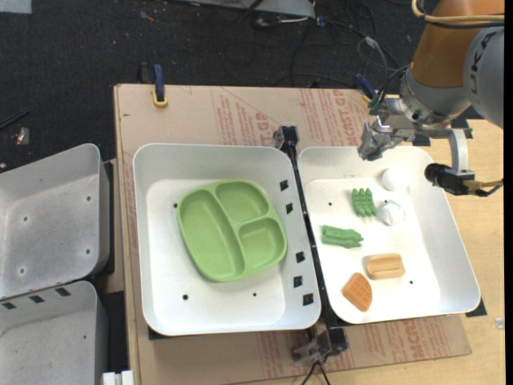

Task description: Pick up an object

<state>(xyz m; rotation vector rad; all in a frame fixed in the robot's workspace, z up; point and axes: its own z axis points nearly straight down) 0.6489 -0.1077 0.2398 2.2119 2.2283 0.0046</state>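
In the left white bin you see a green three-compartment plastic plate. In the right white bin, a green bean-pod toy lies at centre, long axis three-to-nine o'clock. The pincer hovers at twelve o'clock; its state you cannot tell.

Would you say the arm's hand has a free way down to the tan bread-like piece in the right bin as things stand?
Probably yes. The hand hangs over the right bin's far edge, and the tan piece lies flat and uncovered, apart from the orange piece and green pods.
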